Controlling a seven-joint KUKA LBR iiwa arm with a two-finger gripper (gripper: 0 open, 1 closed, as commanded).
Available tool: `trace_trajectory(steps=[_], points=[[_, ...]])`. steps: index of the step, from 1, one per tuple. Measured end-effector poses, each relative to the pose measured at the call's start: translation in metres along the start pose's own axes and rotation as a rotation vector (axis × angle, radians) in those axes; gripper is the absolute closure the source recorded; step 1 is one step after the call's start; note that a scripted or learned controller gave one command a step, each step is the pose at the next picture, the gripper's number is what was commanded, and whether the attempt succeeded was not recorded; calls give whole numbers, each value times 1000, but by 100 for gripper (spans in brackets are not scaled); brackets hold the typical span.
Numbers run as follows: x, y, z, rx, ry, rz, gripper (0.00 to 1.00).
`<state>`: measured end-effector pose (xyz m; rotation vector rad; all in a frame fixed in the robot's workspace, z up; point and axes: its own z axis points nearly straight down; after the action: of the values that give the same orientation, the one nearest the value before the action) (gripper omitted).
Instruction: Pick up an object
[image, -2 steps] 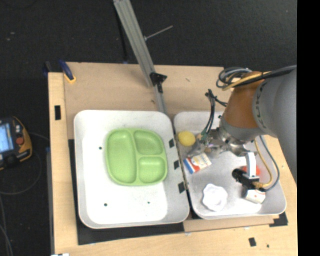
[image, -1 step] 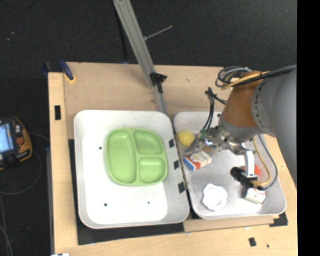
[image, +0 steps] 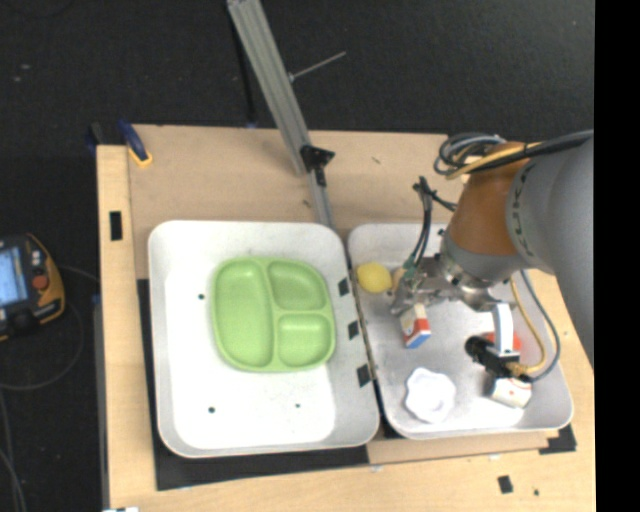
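- The left bin (image: 180, 400) lies on the bench (image: 220, 170), touching the right bin (image: 555, 410) along one side.
- A divided tray (image: 272, 313) sits in the left bin, well left of the right bin's wall.
- A ball (image: 373, 277) lies in the right bin, at its far left corner, just right of the tray's bin.
- A small carton (image: 417, 328) lies in the right bin, right of the ball and nearer the camera.
- A crumpled cup (image: 430, 393) rests nearer still, right of the tray.
- A marker-like object (image: 505, 328) lies right of the carton.
- The gripper (image: 412, 292) hangs over the right bin, between ball and carton.
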<state>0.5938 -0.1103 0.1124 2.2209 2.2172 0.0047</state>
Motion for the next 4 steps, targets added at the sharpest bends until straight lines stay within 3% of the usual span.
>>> trace_trajectory(steps=[2, 3, 4], points=[[-17, 10, -120, -4, -2, -3, 100], [-18, 12, -162, -1, -1, -5, 100], [28, 18, -161, 2, 1, -9, 100]])
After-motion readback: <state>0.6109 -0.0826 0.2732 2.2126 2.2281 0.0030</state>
